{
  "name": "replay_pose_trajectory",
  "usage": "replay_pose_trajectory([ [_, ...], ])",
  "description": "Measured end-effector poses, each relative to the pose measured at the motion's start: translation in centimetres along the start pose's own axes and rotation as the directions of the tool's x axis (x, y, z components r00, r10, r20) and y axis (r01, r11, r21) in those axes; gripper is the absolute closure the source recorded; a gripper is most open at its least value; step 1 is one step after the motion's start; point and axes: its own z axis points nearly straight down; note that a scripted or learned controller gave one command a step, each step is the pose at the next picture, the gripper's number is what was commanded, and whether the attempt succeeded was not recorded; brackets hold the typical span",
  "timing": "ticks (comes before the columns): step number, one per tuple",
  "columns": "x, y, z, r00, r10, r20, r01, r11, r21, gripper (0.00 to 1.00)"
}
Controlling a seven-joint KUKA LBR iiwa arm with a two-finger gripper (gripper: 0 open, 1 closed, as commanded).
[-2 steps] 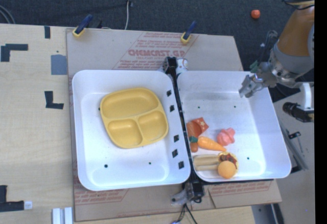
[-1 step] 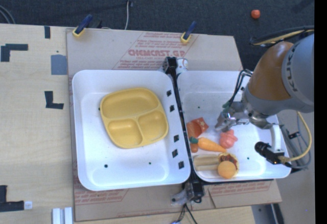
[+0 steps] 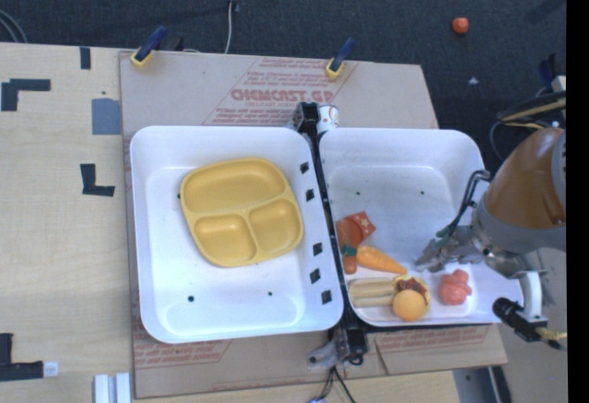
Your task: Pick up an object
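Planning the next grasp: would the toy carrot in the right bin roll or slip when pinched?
The carrot tapers to a point, so fingers would probably slide toward the thin end. Its rounded body may roll if nudged. It looks like smooth plastic, likely light and stiff.

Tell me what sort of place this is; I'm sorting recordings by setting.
Probably a robotics lab bench set up for grasping trials. Two white bins sit side by side on clamped cardboard, holding toy food such as a carrot and a yellow divided plate, with the arm's pincer reaching in.
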Motion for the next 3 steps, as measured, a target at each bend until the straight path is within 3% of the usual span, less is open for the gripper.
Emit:
replay_pose_trajectory([
  [1, 8.7, 5.2, -15.1, 1.000, -0.018, 0.003, 0.018, 1.000, -0.014, 0.00],
  [2, 14.4, 10.7, -9.6, 1.000, -0.013, 0.002, 0.013, 1.000, 0.002, 0.00],
  [3, 6.2, 14.7, -6.6, 1.000, -0.003, 0.005, 0.003, 1.000, 0.001, 0.00],
])
